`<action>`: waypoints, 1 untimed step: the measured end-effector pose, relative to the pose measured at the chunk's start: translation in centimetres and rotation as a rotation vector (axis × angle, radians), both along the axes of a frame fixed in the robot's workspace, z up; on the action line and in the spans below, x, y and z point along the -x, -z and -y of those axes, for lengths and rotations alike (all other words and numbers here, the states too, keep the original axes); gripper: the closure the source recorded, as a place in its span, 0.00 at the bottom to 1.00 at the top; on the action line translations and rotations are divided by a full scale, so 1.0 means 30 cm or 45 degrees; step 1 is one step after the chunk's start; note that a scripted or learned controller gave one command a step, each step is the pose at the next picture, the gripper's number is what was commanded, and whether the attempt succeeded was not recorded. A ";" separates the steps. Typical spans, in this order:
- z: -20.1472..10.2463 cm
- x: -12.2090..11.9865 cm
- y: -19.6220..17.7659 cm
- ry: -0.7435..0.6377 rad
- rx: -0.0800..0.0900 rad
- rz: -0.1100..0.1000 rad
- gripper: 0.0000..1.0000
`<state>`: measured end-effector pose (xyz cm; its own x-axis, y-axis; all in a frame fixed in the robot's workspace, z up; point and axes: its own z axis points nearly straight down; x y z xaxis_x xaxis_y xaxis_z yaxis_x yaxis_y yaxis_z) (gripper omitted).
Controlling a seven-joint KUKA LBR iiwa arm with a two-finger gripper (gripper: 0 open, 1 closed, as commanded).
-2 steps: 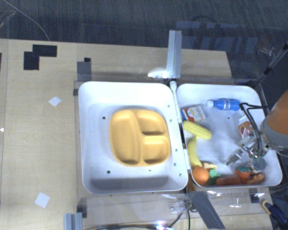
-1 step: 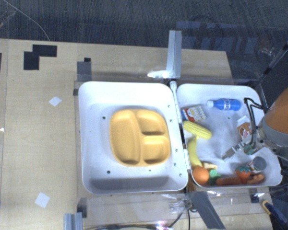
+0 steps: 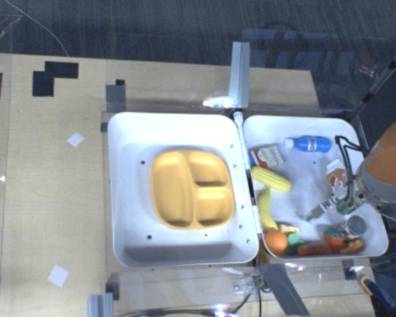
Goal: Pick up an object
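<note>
Objects crowd your right bin (image 3: 317,125), along its near edge; your claw (image 3: 334,202) hangs by the far-right wall, grip unreadable. Descend carelessly and it could snag neighbouring clutter.

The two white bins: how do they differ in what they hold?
The left bin holds one yellow divided tray lying flat at its middle. The right bin holds many small things, among them a blue bottle, a corn cob, a banana and an orange. The gripper is over the right bin. Both are shallow and white.
</note>
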<state>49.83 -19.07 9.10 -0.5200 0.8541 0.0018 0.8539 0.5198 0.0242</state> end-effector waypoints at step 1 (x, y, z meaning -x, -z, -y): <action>-0.008 -0.003 -0.001 0.192 -0.010 -0.003 0.00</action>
<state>49.91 -18.82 9.15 -0.3858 0.9225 0.0096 0.9224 0.3855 0.0255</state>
